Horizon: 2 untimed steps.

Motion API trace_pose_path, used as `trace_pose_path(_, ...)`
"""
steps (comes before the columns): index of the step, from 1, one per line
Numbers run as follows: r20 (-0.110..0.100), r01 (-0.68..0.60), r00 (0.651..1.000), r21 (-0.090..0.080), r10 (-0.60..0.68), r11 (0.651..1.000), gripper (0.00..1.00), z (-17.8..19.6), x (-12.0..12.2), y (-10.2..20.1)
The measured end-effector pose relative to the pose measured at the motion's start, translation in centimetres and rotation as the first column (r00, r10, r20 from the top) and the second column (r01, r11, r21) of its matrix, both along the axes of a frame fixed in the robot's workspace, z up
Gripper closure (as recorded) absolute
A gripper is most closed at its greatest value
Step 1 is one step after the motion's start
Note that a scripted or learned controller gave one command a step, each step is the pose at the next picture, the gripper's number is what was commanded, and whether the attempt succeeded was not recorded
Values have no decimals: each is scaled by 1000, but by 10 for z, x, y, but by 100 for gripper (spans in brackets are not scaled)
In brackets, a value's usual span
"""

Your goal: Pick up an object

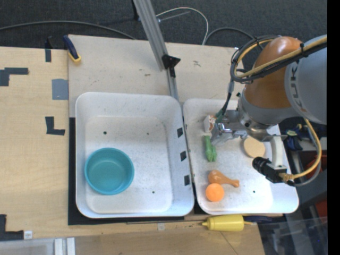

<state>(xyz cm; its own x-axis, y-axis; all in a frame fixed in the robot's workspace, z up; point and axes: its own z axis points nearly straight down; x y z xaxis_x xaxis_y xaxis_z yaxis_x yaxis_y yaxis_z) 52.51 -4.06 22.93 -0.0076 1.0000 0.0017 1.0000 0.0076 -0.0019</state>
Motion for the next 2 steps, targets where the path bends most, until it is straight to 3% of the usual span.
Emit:
trace_pose_path(1, 0, -1, 1000, 0, 1, 1000, 100, 1, 4, 56)
trace_pose_path(2, -3, 1, 1000, -1, -1, 1000, 100, -11, -6, 108)
